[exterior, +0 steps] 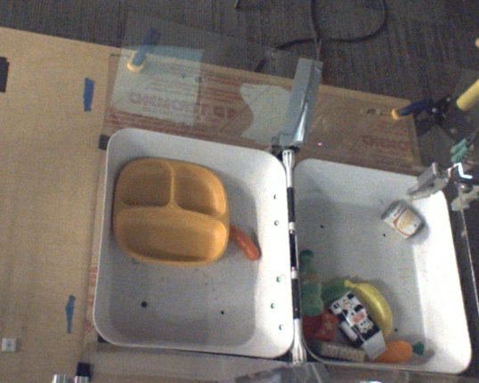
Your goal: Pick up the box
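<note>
Robot lab: taped bench [18, 223], cables [340, 13]

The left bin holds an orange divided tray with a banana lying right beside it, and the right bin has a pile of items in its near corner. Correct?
Not quite. In the camera view, what lies beside the tray in the left bin is a small carrot, not a banana. The banana sits in the right bin, in the pile at its near corner. The rest stands.
</note>
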